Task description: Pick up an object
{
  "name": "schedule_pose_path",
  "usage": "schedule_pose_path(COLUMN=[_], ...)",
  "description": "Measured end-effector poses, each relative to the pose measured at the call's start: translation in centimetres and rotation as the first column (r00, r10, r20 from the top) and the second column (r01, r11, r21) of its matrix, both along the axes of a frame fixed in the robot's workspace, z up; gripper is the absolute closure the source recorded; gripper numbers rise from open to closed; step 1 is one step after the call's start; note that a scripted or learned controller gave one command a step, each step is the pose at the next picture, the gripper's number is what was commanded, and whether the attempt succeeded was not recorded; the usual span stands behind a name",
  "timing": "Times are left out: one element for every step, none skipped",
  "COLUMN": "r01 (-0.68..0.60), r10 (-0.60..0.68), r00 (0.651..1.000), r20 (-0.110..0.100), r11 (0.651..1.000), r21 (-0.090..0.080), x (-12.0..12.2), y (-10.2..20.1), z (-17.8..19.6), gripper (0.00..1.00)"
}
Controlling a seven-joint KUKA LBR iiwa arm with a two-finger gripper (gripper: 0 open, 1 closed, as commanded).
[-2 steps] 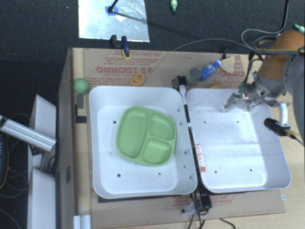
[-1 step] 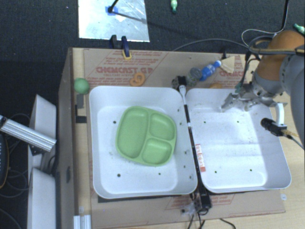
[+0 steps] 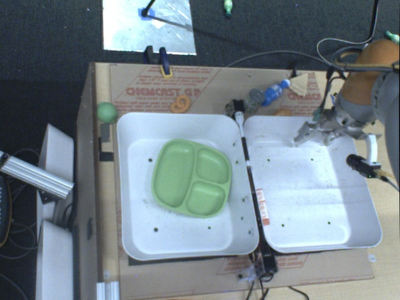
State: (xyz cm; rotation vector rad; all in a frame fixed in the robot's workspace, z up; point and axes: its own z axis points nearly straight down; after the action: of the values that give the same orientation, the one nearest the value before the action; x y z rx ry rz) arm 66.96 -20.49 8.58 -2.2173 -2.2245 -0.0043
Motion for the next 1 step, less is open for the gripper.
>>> schedule_pose_path(r01=[-0.001], r10=[0.001], r00=[1.0], r20=[0.002], r11=[1.0], r21=[-0.003], x=[-0.02], y=[0.73], z=[-0.06], gripper=[0.0])
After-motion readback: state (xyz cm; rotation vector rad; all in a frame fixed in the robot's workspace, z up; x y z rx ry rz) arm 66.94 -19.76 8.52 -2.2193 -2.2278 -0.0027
